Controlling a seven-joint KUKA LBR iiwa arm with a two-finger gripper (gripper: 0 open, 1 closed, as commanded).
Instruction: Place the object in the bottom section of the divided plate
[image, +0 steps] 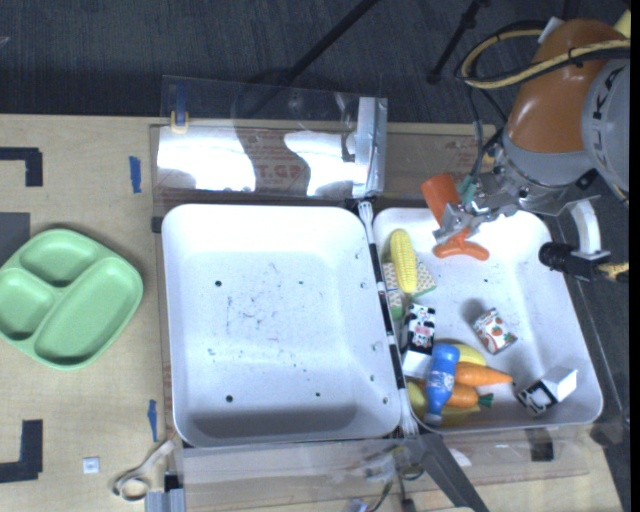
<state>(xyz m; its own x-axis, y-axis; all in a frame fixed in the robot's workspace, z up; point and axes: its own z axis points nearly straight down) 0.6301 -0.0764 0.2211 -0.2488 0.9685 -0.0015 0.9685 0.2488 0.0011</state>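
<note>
Matt green plastic divided plate (68, 297), pale wooden bench (80, 155)

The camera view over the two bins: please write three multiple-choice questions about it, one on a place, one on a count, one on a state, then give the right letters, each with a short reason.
1. Where does the green divided plate lie?
A. inside the right bin
B. on the bench, left of the left bin
C. on top of the corn cob

2. How many sections does the plate have?
A. three
B. five
C. one

3. What is the state of the plate's sections?
A. each holds a toy
B. a lid covers them
C. nothing lies in them yet

Answers:
1 B: the plate sits on the wooden bench, outside the left bin.
2 A: two small sections lie above one large lower section.
3 C: the corn cob and the other toys lie in the right bin, where the gripper hangs.
</note>
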